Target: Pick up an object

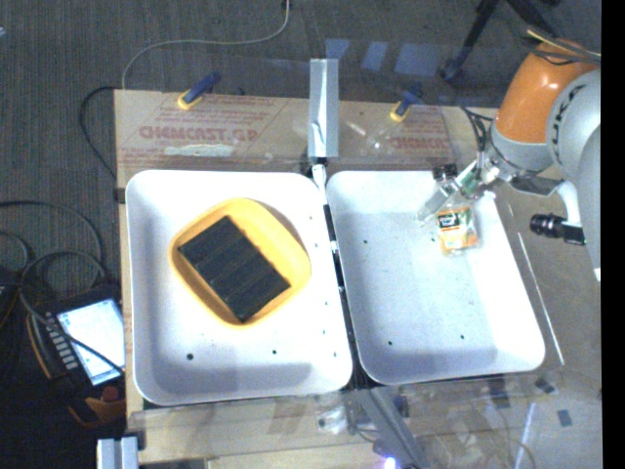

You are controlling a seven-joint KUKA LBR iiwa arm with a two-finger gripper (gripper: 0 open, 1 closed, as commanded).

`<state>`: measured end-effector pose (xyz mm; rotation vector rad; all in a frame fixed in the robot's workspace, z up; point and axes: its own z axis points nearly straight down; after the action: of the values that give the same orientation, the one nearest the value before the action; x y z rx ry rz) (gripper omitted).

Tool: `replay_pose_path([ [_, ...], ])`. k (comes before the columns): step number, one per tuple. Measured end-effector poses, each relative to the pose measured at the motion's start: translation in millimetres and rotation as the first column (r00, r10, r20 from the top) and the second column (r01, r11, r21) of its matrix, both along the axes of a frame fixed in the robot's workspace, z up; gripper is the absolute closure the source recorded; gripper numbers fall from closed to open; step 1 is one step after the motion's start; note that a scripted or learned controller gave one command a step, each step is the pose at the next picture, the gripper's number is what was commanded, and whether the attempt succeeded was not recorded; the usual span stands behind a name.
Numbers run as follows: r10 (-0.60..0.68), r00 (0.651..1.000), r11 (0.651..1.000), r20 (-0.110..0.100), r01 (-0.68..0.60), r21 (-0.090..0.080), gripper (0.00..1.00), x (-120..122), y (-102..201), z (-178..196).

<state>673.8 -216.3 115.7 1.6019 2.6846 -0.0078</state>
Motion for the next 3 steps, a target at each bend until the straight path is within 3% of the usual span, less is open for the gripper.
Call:
replay_pose_path([
  [1, -0.067, 0.998, 0.998, -0.005, 0.067, 0.015, 0.00, 2.1, -1.2, -1.0],
  [2, -0.025, 1.000, 1.000, -0.003, 0.025, 0.010, 0.00, 1.9, -2.1, -1.0],
  [3, -0.071, 0.997, 0.997, -0.005, 0.071, 0.018, 0.00, 2.8, -2.2, -1.5],
])
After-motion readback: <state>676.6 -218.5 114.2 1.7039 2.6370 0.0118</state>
